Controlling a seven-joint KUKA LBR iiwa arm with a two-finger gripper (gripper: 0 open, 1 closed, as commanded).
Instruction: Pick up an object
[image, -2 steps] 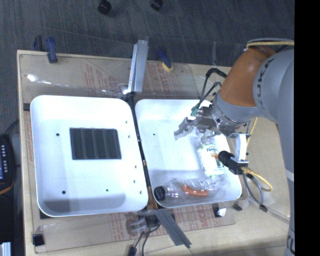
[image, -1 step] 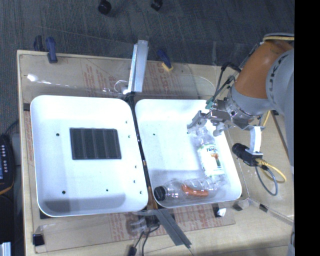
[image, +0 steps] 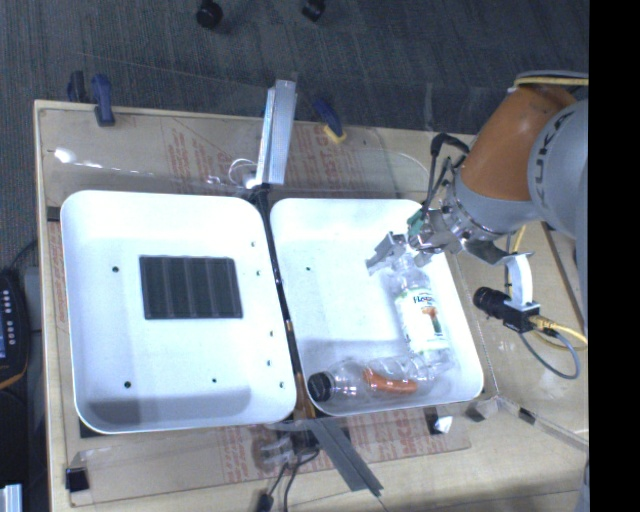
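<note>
Clear plastic bottle with black cap (image: 375, 381): lying along right white bin's (image: 330, 240) front wall | clear labelled bottle (image: 420, 315): by right wall | metal hand (image: 400, 243): just above it, grip state unclear

Nothing is reading clearly. The clear bottle (image: 421, 318), lying at about 4 o'clock in the right bin (image: 330, 290), is showing a white label with dark lettering and an orange mark, too small to make out. Faint red print is running along the bench board (image: 180, 150) edges, also illegible.
</note>
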